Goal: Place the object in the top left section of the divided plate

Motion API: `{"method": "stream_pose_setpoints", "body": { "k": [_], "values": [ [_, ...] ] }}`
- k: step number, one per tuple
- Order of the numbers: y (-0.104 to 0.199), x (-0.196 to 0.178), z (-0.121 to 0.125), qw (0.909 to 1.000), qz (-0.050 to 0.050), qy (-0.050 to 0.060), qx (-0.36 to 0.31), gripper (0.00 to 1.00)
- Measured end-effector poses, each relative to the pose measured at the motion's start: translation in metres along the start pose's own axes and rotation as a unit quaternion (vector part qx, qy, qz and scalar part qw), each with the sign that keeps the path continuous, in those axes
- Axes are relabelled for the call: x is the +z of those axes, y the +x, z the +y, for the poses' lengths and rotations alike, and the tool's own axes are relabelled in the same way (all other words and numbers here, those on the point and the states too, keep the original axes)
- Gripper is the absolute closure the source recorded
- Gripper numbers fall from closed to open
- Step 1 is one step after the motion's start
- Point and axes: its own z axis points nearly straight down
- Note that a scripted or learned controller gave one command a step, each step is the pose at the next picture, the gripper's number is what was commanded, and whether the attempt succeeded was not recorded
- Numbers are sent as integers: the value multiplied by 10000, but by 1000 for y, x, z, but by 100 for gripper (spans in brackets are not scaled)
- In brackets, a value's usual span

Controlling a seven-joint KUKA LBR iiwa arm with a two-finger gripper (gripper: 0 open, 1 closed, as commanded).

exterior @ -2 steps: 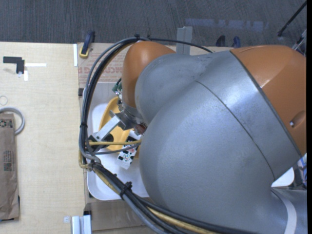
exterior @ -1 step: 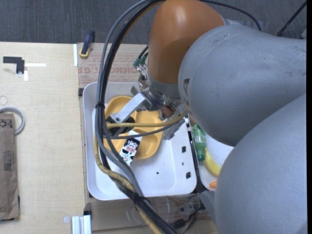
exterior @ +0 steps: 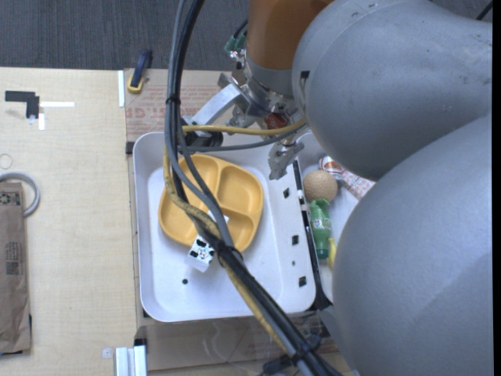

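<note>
The yellow divided plate [exterior: 210,202] lies in the left white bin [exterior: 156,288], with three sections showing. Black and yellow cables cross its left side. My gripper [exterior: 264,121] hangs below the orange wrist band, above the bin's far edge and just beyond the plate's far right corner. A small red thing [exterior: 274,121] shows at the gripper, but I cannot tell whether it is held. The arm's bulk hides most of the right bin.
A brown round fruit [exterior: 319,185], a green bottle [exterior: 319,227] and a printed packet [exterior: 344,175] lie in the right bin beside the divider. A small white tag [exterior: 201,253] hangs at the plate's near edge. A blue-and-yellow tool [exterior: 141,70] and a brown bag [exterior: 12,265] lie on the bench.
</note>
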Motion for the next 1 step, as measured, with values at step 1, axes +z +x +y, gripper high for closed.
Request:
{"method": "stream_pose_setpoints", "body": {
  "k": [1],
  "values": [
    [0,-8,2,10000,-21,-7,17,100]
  ]
}}
